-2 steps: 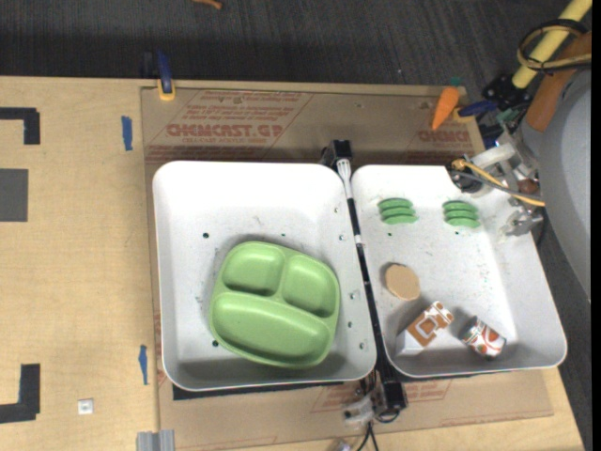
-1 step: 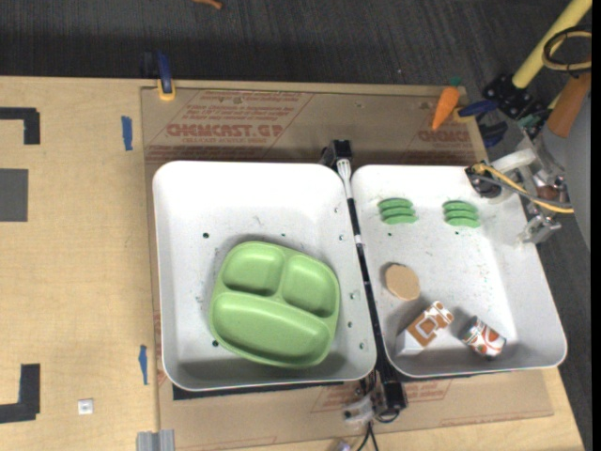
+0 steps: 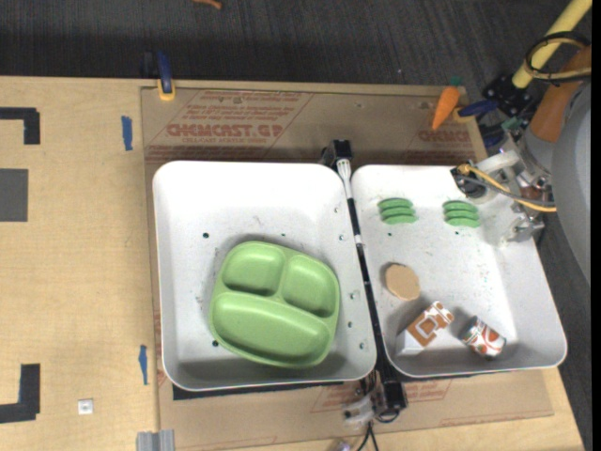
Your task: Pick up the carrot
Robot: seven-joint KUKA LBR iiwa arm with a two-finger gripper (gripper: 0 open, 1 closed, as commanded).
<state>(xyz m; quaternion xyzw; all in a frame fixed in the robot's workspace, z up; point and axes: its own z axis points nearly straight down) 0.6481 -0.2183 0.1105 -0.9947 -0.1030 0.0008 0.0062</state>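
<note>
Trouble, as I read it, starts with where the carrot (image 3: 447, 107) lies: outside both bins, on the cardboard just beyond the right bin (image 3: 526, 280) and its far rim, near the clamps and cables. The gripper (image 3: 488, 178) sits at that bin's right edge amid wiring, and from this angle I cannot tell whether the jaws are released or clenched. A descent could snag the cables or strike the rim, and the tapered carrot might roll off across the counter (image 3: 75, 280).
</note>
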